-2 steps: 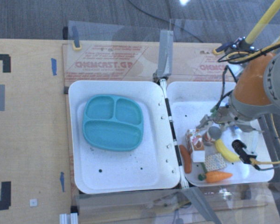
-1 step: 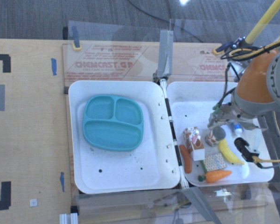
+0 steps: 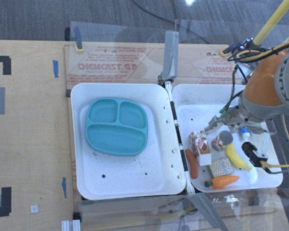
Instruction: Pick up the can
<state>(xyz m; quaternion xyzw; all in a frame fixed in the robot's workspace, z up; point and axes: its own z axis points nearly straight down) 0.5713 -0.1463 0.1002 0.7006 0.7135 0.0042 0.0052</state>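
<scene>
Overhead, the camera view looks down on a pale wooden worktop [image 3: 29, 129] with two white bins side by side. The left bin [image 3: 77, 129] holds a teal divided plate [image 3: 116, 127], lying flat in its upper-left part.

The right bin [image 3: 197, 97] is crowded along its near edge. A small printed carton [image 3: 200, 142] stands toward the bin's left wall, with a reddish sausage [image 3: 192, 163] just below it. A checked square pad [image 3: 221, 167] lies near the middle, and an orange carrot [image 3: 225, 180] sits against the front rim. A yellow banana [image 3: 237, 157] lies slantwise to the right of the pad.

The arm [image 3: 265, 88], grey with an orange band, reaches in from the right and ends over the upper right part of this bin. The jaws point down toward the cluster, but metal parts and cables hide them, so I cannot tell whether they are open or closed, or whether they touch anything.

The can [image 3: 221, 141] sits between the carton and the banana, close to both and just above the checked pad. It is small, with a grey round end turned upward and a brownish side.
</scene>
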